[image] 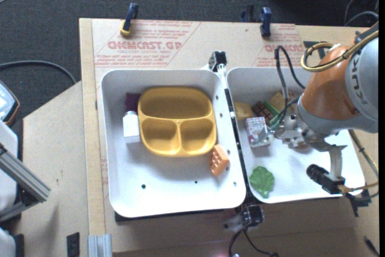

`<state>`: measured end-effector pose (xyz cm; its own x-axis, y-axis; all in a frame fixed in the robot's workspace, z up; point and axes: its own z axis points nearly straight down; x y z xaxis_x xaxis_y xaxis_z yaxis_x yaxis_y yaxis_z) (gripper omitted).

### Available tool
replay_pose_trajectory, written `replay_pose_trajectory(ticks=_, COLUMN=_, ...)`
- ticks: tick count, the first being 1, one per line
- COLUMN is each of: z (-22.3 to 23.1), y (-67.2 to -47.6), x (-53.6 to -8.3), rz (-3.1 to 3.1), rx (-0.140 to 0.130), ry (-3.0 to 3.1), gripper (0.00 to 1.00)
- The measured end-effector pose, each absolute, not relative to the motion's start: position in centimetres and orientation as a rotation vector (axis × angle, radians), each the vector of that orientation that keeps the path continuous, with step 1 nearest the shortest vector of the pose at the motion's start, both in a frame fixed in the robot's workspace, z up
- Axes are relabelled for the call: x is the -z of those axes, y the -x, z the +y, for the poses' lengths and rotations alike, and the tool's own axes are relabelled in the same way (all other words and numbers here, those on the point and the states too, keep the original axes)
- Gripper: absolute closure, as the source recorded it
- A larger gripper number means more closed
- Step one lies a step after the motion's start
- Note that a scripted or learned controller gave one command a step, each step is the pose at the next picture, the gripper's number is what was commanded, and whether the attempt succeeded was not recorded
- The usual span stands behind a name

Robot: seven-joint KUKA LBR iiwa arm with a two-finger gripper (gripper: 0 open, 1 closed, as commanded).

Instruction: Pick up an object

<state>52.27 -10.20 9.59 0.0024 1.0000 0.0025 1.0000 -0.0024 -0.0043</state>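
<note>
1. White plastic makes up both bins; in the left bin we see a yellow divided tray taking most of the floor, a small white bottle touching its left edge with a dark purple item just behind it, and an orange block at the tray's lower right corner. We judge that none of these is the present target, since the arm is well apart from them.

2. Along the shared wall, in the right bin, sit a pink-and-white boxy object, a green leaf-shaped piece near the front rim, and a clutter of yellow, brown and green items toward the back.

3. The boxy object is probably the thing to pick up. It stands against the bin wall, so a finger may hit the wall or push the object aside instead of closing around it.

4. The clutter behind is packed closely; a descent there could trap two things or nudge them apart.

5. The end effector sits low in the right bin just beside the boxy object, under the grey and orange arm. We cannot tell how far open it is, nor whether it has hold of anything.

6. Cables loop near the wrist and might snag.
</note>
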Motion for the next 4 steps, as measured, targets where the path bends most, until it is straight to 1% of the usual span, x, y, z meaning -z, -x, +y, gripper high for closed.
replay_pose_trajectory(ticks=1, z=-10.0, y=-52.5, x=-8.9, rz=-2.220, rx=0.008, ry=2.219, gripper=0.00)
replay_pose_trajectory(ticks=2, z=-10.0, y=-52.8, x=-10.1, rz=-2.225, rx=0.018, ry=2.224, gripper=1.00)
replay_pose_trajectory(ticks=3, z=-9.9, y=-52.6, x=-14.4, rz=-2.226, rx=0.004, ry=2.224, gripper=1.00)
replay_pose_trajectory(ticks=4, z=-10.5, y=-53.0, x=-18.9, rz=-2.226, rx=0.005, ry=2.225, gripper=1.00)
